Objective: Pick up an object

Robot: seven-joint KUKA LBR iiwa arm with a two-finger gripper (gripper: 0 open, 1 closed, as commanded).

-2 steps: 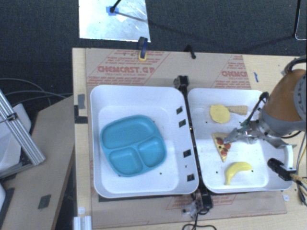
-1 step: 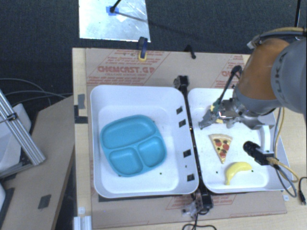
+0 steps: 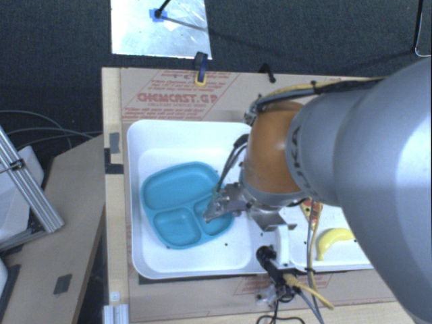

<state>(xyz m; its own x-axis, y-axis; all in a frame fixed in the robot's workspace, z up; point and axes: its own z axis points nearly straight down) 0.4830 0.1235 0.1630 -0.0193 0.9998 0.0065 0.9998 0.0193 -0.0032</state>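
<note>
Bins side by side on the bench, arm low over the left one.

Left bin (image 3: 138, 248) holds a blue divided plate (image 3: 177, 201), lying flat toward the bin's middle; right bin (image 3: 337, 265) holds a yellow banana (image 3: 332, 240) near its front. The gripper (image 3: 217, 208) sits at the plate's right edge, over a compartment, but whether it grips anything I cannot tell. The grey arm (image 3: 364, 160) covers most of the right bin.
</note>
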